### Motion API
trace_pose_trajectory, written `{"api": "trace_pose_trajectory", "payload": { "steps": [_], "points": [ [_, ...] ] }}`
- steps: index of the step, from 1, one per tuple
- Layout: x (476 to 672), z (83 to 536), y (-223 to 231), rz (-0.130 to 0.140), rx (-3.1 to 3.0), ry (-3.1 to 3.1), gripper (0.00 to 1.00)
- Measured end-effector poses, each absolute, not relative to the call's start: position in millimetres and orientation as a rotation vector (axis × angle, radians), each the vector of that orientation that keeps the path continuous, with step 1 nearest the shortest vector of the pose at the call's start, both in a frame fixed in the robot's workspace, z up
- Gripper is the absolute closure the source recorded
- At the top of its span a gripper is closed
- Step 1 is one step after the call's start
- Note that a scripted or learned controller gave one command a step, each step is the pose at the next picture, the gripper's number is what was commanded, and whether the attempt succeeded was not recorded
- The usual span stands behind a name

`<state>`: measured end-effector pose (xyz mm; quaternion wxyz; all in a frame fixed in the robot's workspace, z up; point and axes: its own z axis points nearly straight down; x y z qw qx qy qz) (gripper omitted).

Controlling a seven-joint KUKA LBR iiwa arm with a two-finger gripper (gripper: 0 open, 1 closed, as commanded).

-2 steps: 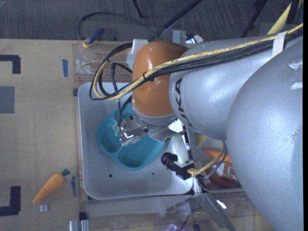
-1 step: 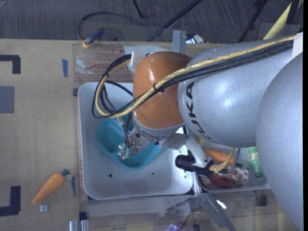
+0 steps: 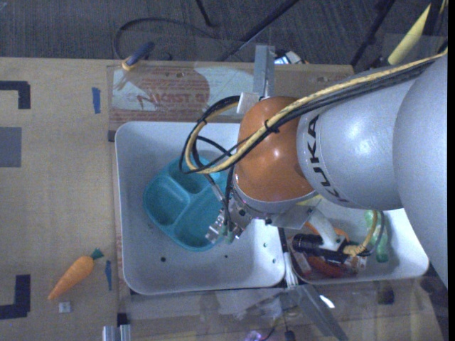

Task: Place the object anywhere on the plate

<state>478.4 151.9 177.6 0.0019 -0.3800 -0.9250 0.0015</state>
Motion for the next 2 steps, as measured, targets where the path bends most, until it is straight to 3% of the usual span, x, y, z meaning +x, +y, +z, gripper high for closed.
{"api": "trace_pose_trajectory", "payload": {
  "steps": [1, 2],
  "points": [
    [478.2, 203, 216, 0.002, -1.254, -2.88, 1.0],
    [477.6, 183, 78, 0.006, -1.268, -2.868, 1.0]
  ]
}}
